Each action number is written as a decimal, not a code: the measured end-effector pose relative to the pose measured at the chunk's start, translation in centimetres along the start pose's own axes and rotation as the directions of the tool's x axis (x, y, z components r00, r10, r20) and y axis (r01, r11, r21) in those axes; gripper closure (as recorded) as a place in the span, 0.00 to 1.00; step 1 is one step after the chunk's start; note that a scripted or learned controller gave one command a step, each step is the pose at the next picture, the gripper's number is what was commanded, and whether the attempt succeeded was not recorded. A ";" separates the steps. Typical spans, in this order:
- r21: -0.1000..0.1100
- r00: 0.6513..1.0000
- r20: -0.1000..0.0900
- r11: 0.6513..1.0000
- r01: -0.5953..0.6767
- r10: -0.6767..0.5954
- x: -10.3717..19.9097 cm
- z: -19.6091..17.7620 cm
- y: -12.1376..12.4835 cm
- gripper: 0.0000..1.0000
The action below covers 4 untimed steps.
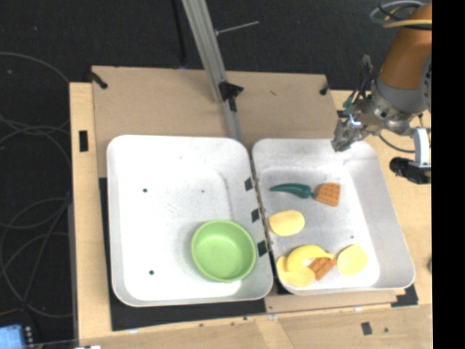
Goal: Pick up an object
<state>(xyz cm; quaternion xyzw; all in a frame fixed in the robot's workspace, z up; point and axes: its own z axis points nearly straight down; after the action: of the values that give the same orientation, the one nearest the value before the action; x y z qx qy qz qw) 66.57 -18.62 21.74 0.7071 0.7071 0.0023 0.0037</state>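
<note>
You have the arm [407, 64] coming in from the right, with its gripper [344, 138] poised over the far right corner of the right bin [378, 187]. From this angle you cannot tell how far the gripper is open, and nothing shows in its grasp.

Look into the right bin for the things to pick. The carrot toy [309, 191] lies nearest the gripper, in the middle of the bin's far half. Its long axis runs roughly left to right across the bin, with the green leafy end pointing left toward the divider and the blunt orange end pointing right. It lies flat on the bin floor, apart from everything else.

Just nearer you and to the left, you see a pale yellow potato-like piece [286, 222], its longer side also running about left to right, close to the bin's left wall. Along the near edge sits a cluster: a yellow piece [299, 260] at the left, a small orange piece [322, 267] lying tilted against it, and a rounded yellow piece [352, 260] just to the right, close to or touching the orange one.

In the left bin [145, 195] you have a green bowl [223, 249] standing upright with its mouth up, in the near right corner.

Both bins rest side by side on the worktop [83, 217], and a slanted metal post [207, 49] rises beyond them.
</note>
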 end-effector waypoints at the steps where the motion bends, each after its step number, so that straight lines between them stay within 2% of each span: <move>1: 0.000 1.000 0.000 1.000 0.003 -0.003 -0.1 -5.5 0.2 1.00; 2: 0.009 1.000 -0.001 1.000 0.004 -0.004 4.3 -4.3 -0.7 1.00; 4: 0.009 1.000 -0.003 1.000 0.005 -0.005 12.8 -4.6 -3.5 1.00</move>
<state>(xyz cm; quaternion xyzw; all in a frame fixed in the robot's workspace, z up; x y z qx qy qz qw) 63.00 -5.78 26.30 0.7052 0.7090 0.0002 -0.0002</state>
